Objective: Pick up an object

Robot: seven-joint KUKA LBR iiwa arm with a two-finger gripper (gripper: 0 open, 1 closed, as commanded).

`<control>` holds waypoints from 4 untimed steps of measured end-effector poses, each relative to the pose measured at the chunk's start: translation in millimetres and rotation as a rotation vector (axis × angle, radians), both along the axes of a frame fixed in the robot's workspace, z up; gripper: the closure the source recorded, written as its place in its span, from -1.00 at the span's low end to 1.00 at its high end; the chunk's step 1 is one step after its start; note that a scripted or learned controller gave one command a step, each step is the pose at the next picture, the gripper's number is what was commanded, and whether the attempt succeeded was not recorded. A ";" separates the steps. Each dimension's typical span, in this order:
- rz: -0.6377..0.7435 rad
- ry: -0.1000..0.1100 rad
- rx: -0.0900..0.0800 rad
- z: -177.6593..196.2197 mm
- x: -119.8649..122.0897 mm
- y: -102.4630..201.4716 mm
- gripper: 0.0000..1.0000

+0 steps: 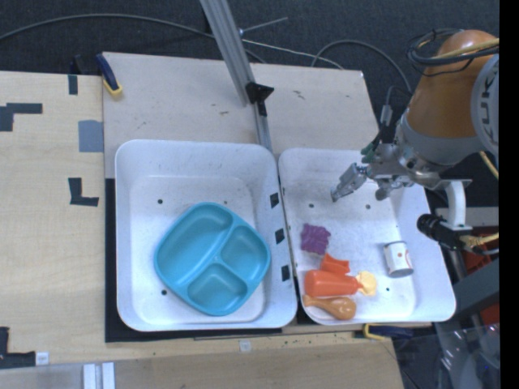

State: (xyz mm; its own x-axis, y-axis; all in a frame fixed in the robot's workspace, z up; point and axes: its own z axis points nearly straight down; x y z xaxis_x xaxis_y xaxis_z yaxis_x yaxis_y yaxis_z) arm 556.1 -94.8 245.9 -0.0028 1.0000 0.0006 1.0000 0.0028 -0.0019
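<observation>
- The gripper (pixel 362 182) hangs over the upper part of the right bin (pixel 422 298), right of frame centre; its fingers look slightly apart with nothing between them
- Purple toy (pixel 315 237) lies mid-bin, below the gripper and apart from it
- Orange bottle (pixel 331 283), a yellow piece (pixel 367 283) and a tan drumstick-like toy (pixel 332 305) cluster at the bin's lower edge
- Small white can (pixel 396 258) sits to the lower right
- Blue divided plate (pixel 212 258) rests in the left bin (pixel 130 217)
</observation>
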 end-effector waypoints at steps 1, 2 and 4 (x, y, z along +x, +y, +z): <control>0.000 0.000 0.000 0.1 0.0 -0.1 -1.00; -0.001 0.005 -0.001 -54.9 8.8 2.8 -1.00; -0.001 0.007 -0.001 -153.8 8.7 5.0 -1.00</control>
State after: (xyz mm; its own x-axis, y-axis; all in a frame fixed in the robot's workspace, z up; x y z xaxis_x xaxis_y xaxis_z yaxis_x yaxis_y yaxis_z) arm 564.7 -89.8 92.2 -0.0016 1.0000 0.0001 1.0000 0.0016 -0.0086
